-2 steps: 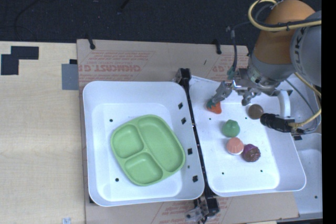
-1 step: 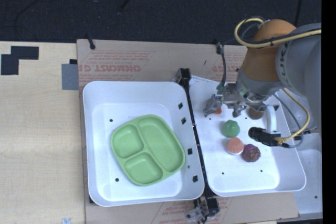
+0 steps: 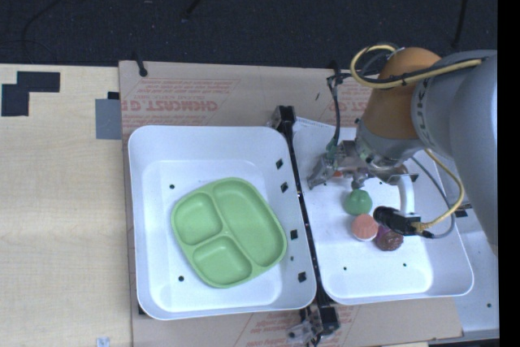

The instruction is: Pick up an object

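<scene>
In the right bin a green ball lies near the middle. Beside it, to the lower right, sit a round salmon-pink piece and a dark maroon piece, touching each other. My gripper hangs low over the right bin's far left part, just above the green ball, with nothing seen held in it. The grey arm with its orange band comes in from the right and hides the bin's far right corner.
The left bin holds a light green divided plate with three compartments. A black divider rail runs between the two bins. Cardboard lies under both bins, and the pale bench top stretches to the left.
</scene>
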### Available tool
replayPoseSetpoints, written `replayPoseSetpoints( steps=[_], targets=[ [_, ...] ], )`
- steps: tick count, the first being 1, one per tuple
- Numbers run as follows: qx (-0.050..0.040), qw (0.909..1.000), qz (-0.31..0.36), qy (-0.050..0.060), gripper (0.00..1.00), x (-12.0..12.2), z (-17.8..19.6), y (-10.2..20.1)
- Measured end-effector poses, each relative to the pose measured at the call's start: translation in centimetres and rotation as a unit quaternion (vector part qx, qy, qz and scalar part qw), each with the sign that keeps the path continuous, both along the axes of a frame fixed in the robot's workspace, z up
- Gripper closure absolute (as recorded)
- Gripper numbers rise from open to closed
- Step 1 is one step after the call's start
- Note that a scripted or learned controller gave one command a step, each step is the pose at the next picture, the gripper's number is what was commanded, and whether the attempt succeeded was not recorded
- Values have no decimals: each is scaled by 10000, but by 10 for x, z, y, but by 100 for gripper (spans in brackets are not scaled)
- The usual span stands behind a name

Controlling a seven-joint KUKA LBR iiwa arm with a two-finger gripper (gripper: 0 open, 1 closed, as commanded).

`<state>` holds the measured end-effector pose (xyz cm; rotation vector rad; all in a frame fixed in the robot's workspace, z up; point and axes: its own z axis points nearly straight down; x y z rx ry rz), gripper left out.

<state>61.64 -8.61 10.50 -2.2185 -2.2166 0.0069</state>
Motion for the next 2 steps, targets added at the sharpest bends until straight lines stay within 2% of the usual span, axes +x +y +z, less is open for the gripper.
replayPoseSetpoints(
  steps=[1, 2],
  targets=[
    [-1, 10000, -22, -9, 100, 0, 13, -1],
    [-2, 10000, 7, -42, 100, 4, 59, 5]
  ],
)
